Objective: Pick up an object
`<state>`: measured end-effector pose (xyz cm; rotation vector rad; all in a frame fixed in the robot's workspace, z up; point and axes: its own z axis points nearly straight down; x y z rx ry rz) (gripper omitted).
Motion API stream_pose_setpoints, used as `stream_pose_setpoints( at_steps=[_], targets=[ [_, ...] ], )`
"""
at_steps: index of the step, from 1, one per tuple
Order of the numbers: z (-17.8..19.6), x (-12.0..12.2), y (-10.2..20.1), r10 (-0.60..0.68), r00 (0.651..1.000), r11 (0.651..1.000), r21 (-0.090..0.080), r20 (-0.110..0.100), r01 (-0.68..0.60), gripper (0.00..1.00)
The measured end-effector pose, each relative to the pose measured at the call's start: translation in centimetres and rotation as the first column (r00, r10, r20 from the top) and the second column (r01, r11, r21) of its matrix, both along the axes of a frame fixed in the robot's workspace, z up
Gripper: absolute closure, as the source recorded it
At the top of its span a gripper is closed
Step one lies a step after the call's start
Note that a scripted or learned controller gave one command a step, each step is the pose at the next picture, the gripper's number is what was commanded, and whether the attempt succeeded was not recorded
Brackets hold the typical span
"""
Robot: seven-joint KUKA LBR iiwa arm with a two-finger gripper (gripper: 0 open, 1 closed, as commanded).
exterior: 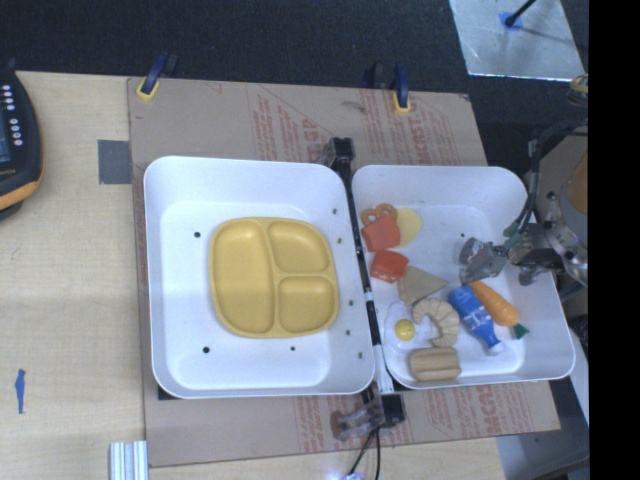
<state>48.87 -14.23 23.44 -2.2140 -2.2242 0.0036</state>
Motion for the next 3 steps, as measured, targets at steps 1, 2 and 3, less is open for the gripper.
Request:
stream_pose_setpoints(
  at_steps=[1, 2, 3],
  targets=[
    [-12.5, -0.5, -5.2, 0.001, 1.0, 1.0, -0.014, 0.024, 0.0, 0.0],
    [-14.2, 6.1, -7.1, 0.001, 1.0, 1.0, -0.003, 0.008, -0.001, 0.0],
    [-14.3, 4.4, -2.0, 0.004, 1.0, 1.0, 0.002, -0.003, -0.004, 0.0]
  ],
)
